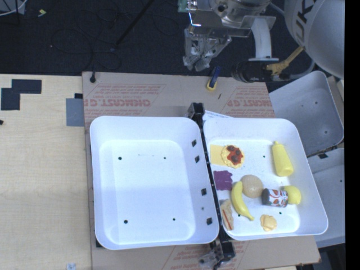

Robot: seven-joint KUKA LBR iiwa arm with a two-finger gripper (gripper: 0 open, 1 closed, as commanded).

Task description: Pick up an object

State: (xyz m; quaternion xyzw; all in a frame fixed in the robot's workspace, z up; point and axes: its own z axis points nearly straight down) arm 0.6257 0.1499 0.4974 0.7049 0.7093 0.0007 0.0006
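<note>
The arm [315, 21] is cut off by the top and right edges. The small can [274, 197] is partly overlapped by a yellow piece [293, 194]; its label is too small to be read. The gripper [199, 58] is blurred against the dark floor.

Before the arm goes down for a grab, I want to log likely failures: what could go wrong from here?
The toys in the right bin are crowded: the banana, the round beige piece and the small can touch or nearly touch, so a grab may nudge neighbours or catch two. The pizza slice lies flat and may slip. The gripper hangs above the bench, behind the bins, so a long descent could land off target.
</note>
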